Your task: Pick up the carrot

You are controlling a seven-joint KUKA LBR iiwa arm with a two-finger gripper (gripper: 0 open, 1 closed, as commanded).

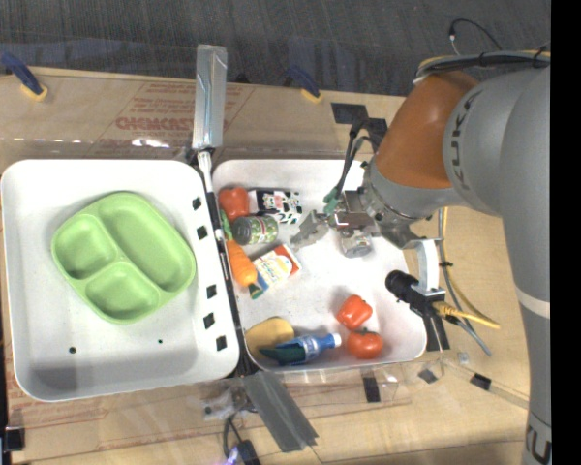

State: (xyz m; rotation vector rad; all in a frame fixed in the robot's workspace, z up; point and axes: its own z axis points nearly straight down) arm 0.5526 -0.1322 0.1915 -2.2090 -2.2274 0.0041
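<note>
Against the right bin's (271, 170) left wall lies the carrot (240, 264); hand (344, 223) hovers mid-bin, apart, grip state unreadable.

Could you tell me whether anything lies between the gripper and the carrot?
Yes. The carrot lies against the right bin's left wall, and a small carton sits just right of it, between it and the gripper. A can crowds it from above.

Bins (39, 289): 2, white. Green divided plate (123, 256): 1. Carrot (240, 264): 1. Tomatoes (234, 201): 2, the other at five o'clock. Red pepper (354, 312): 1. Can (256, 230): 1. Blue bottle (305, 347): 1. Small cartons (276, 265): 2.
</note>
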